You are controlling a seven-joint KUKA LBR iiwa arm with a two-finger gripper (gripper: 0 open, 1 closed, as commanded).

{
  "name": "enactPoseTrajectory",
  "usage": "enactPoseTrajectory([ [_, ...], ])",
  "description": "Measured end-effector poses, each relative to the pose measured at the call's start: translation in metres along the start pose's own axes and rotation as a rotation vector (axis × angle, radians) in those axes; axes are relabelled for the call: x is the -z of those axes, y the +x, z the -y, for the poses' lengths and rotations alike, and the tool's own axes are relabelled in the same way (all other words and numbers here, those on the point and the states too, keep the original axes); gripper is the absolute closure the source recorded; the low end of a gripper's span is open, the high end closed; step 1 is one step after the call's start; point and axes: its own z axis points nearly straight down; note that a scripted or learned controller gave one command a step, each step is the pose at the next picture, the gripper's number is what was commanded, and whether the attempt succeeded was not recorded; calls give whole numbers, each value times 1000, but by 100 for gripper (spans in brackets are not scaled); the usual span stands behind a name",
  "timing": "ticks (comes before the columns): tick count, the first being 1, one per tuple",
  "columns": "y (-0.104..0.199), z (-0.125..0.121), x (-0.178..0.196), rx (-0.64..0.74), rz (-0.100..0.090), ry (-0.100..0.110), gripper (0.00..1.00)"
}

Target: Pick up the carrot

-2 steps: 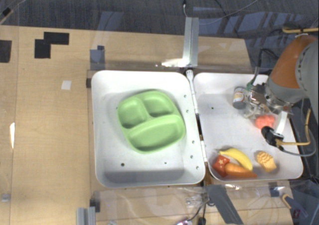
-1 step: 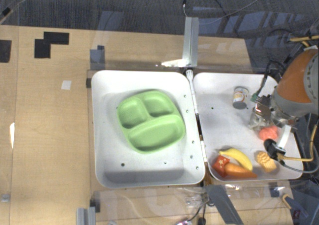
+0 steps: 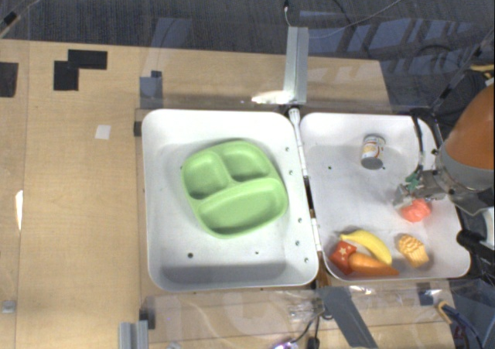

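Carrot (image 3: 371, 265): one orange tapered plastic piece, lying flat along the front wall of the right white shallow bin (image 3: 340, 135), its thick end touching a red plastic pepper-like piece (image 3: 341, 254). One yellow curved plastic banana (image 3: 369, 244) lies just behind it, touching or nearly so. We judge the three slid into this front corner together; the crowding leaves little room for fingers.

One tan knobbly toy, perhaps bread or corn (image 3: 412, 249), sits just right of the cluster. One pink-red rounded toy (image 3: 417, 210) lies beside the gripper (image 3: 415, 187). We cannot tell its state; it is well apart from the carrot.

One small metal can (image 3: 373, 151) stands toward the back. One green divided plate (image 3: 234, 186) rests in the left white bin (image 3: 162, 262).
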Motion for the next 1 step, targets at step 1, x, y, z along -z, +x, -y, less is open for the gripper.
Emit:
enactPoseTrajectory([
  [1, 84, 1, -22, -16, 6, -15, 100],
])
